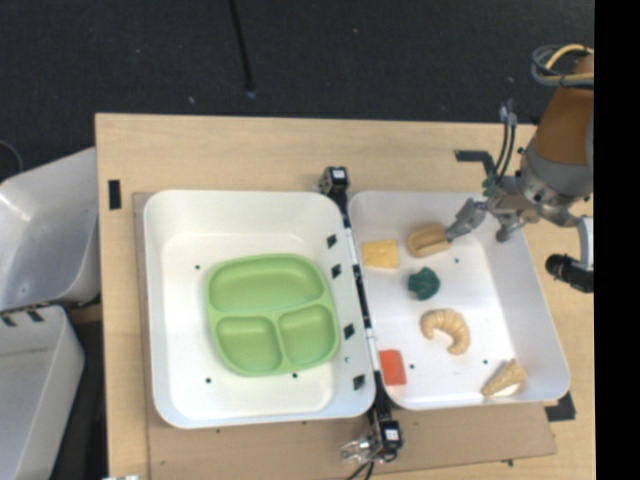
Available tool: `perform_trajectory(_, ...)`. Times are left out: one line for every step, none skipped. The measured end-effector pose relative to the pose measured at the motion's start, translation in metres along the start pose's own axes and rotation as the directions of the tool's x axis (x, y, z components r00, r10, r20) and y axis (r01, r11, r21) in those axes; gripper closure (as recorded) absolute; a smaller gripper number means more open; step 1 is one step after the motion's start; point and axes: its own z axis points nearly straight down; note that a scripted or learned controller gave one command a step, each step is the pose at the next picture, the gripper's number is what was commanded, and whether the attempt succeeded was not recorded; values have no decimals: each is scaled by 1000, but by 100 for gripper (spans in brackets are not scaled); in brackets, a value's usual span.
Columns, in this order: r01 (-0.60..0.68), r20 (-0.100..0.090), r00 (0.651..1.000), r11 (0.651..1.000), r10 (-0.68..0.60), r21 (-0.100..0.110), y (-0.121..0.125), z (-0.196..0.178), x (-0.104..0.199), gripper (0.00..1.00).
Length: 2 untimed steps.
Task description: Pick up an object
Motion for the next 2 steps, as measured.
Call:
perform_trajectory(3,0,1000,1000,-3,-1,8,46,-3,0)
perform_trajectory(2,1,1000,1000,-2,-2,8,76,-5,0)
